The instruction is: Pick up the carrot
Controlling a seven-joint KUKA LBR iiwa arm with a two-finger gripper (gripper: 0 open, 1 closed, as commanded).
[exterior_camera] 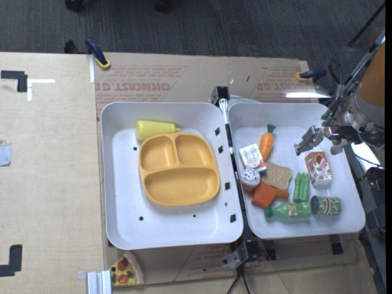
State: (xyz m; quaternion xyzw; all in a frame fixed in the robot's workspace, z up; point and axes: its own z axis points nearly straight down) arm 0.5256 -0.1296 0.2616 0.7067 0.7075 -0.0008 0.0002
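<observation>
one carrot, one tool, two bins.

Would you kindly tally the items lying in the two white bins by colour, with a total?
Yellow: 2, the divided yellow plastic plate and yellow squeeze bottle
Orange: 2, the carrot and orange block
Green: 3
White or mixed cartons: 3
Brown: 1, the bread slice
Total: 11

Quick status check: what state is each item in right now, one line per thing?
carrot: lying in the right bin, not gripped
gripper: above the right bin, right of the carrot
yellow plate: upright in the left bin, nothing on it
green bottle: lying on its side
</observation>
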